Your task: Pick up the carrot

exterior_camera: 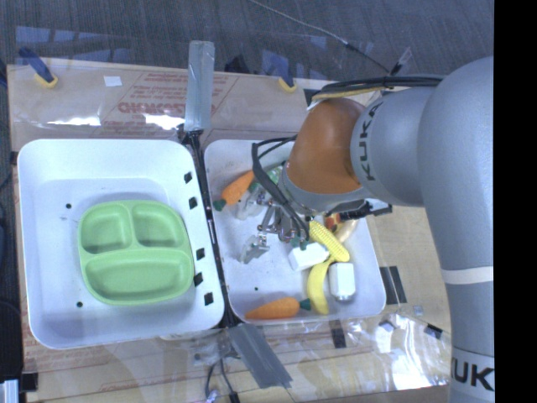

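Carrot (273,309) at the right bin's near edge — well below the hand (262,242), finger state unclear.

Both white bins (50,309) look like smooth, slightly glossy plastic; the green divided tray (134,252) is matt plastic, the gripper (267,233) bare shiny metal, the arm's orange band (325,149) glossy, the carrots (273,310) smooth plastic

I see the divided plate (134,252) in the left bin (33,225). In the right bin (369,296), one carrot (237,188) lies near the far-left corner, another carrot (273,310) along the near edge, beside the banana (316,285).
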### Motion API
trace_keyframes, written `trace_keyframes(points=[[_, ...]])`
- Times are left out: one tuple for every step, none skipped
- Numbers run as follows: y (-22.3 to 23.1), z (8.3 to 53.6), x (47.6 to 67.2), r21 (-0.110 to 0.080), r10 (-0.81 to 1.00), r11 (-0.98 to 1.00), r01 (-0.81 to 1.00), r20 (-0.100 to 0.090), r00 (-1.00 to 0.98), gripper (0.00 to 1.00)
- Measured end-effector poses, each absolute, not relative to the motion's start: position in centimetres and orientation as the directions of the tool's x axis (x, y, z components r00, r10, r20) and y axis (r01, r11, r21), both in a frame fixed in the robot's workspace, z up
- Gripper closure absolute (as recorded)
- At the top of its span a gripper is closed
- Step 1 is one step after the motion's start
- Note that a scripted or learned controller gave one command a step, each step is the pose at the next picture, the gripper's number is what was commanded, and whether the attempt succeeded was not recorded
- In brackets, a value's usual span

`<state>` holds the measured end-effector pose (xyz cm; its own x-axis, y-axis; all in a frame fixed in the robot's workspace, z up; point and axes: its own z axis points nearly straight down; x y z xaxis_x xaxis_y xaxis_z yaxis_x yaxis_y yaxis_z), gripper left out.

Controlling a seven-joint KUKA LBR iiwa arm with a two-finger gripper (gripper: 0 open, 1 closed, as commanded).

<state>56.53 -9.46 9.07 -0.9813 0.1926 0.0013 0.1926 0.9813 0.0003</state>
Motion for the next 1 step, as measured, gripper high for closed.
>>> trace_keyframes(points=[[-9.79,10.21,62.13,0.000,0.278,0.961,0.278,-0.003,-0.961,0.00]])
